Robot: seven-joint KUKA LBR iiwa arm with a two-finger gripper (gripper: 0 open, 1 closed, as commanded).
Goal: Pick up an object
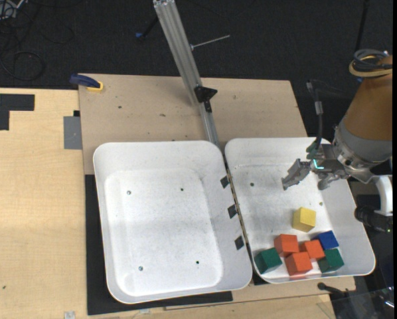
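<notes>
Bench (152, 111), light brown board: carries a blue-and-yellow clamp (87, 82) at its far left corner and a slanted aluminium rail (182, 52) rising from the middle of the far side, its foot meeting the seam between the two bins. Left bin (119, 158), shallow, white, rounded corners. Three small black clips (230, 211) run along the joint where the bins meet. Right bin (265, 155), same make, holds all the blocks, gathered in its near right part. Contents, left to right: a dark green block (268, 259) near the front wall; an orange block (287, 243) just behind it; a second orange block (299, 264) at the front; a yellow block (305, 218) standing a little apart, behind the cluster; a third orange block (314, 248); a blue block (328, 239); a second dark green block (332, 261) at the right end. The clustered blocks touch or nearly touch one another. Gripper (307, 175): above the far right part of the right bin, behind the yellow block and apart from it, fingers spread, nothing between them. Arm (368, 121): orange and grey, entering from the right.
</notes>
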